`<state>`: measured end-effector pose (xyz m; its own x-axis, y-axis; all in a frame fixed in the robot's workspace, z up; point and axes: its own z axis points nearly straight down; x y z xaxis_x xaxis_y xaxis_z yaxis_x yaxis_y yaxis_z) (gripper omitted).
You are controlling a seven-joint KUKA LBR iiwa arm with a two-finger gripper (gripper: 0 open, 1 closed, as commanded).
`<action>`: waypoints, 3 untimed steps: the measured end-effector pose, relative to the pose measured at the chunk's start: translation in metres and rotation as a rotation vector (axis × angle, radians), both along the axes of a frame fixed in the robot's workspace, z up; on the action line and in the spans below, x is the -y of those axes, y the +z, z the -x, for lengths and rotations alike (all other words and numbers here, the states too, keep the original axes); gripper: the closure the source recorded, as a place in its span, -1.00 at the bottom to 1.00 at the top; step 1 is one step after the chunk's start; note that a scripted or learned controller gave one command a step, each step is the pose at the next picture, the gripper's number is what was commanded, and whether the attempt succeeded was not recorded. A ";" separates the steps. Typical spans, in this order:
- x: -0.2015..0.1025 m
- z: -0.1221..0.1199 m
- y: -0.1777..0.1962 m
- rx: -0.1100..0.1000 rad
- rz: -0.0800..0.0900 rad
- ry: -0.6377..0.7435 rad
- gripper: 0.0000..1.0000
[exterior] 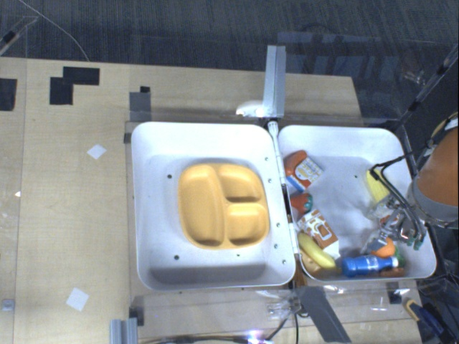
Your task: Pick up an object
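Note:
The right bin (344,145) holds several small items. A red-and-white packet (302,169) lies at its far left, with a small teal-and-red item (300,203) below it. An orange-and-white carton (320,228) and a banana (316,253) lie at the near left. Along the near wall lies a blue bottle (366,265). A yellow object (376,185) sits towards the right. My gripper (396,228) hangs low at the bin's right side, just above a small orange item (386,249) that it partly hides.
The left bin (154,192) holds a yellow divided tray (221,205). A metal post (275,81) stands behind the seam between the bins. The arm's orange band (439,178) overhangs the right bin's right wall. Bare wooden bench (64,213) lies to the left.

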<state>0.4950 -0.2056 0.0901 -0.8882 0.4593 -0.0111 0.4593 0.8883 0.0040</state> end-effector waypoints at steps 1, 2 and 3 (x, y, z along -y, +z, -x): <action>0.000 -0.029 0.011 -0.003 -0.001 -0.183 -1.00; -0.004 -0.128 -0.002 0.000 -0.007 -0.428 -1.00; 0.001 -0.037 -0.001 -0.001 -0.003 -0.407 -1.00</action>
